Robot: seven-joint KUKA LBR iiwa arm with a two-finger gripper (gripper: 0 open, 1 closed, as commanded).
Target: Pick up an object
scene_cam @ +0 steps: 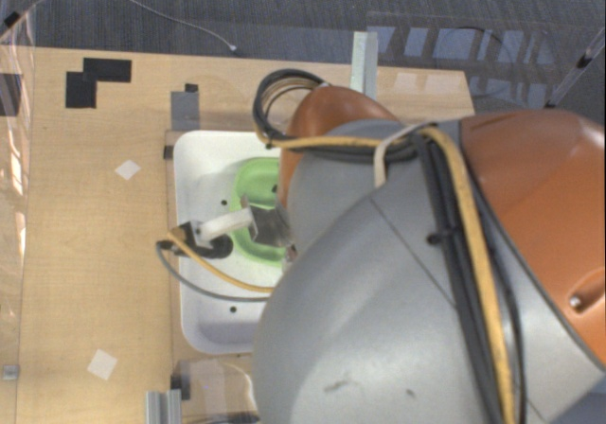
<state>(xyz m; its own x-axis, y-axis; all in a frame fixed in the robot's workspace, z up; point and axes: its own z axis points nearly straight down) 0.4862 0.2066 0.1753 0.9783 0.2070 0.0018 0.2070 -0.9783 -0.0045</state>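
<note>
Arm [426, 299] bulks across the frame from 3 o'clock through 6, grey shell with orange band, cables strung over it. It blocks most of the bins; one white bin [204, 223] shows at centre-left on the wooden desk [95, 271]. Tool [256, 223] is low inside that bin, at about 9 o'clock from the arm's mass, directly over or against a bright green object [254, 184]. Green thing lies in the bin's upper middle, partly hidden by the tool body. A pale, whitish piece [222, 225] juts toward 9 o'clock from the tool; cannot tell whether it is rig hardware or an item. Tool state: cannot tell, its tips are hidden under the wrist. Progress, as a judgement: reach and descent look done, tool is at the target; a secure grasp is unconfirmed and the lift is not yet done.
</note>
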